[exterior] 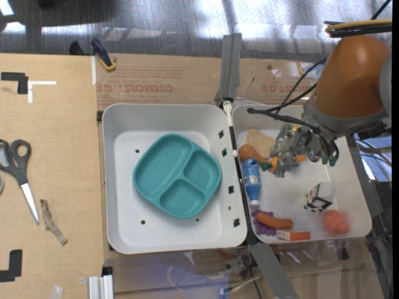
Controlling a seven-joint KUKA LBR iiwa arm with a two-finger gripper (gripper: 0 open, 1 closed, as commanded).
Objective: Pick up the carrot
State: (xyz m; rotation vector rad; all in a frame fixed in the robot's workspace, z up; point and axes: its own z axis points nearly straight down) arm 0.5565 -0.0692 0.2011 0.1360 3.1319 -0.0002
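Reaching in over the right shallow white bin point(360, 185), the grey arm with its big orange band point(352, 76) holds the two-finger gripper point(288, 159) low near that bin's far-left part. The left white bin point(115, 185) carries only a teal plastic plate with three compartments point(177, 175), well apart from the work. The small orange carrot point(272, 162) seems to lie just beside the gripper, close to the bin's left wall, near a slice of pale bread point(262, 141) and a blue bottle point(252, 180). I cannot tell if the fingers are wide or narrow, because cables and metal hide them. To do this step well, I think the gripper should come straight down with the carrot between its fingers, then close before lifting, without pushing the bottle or the bread.
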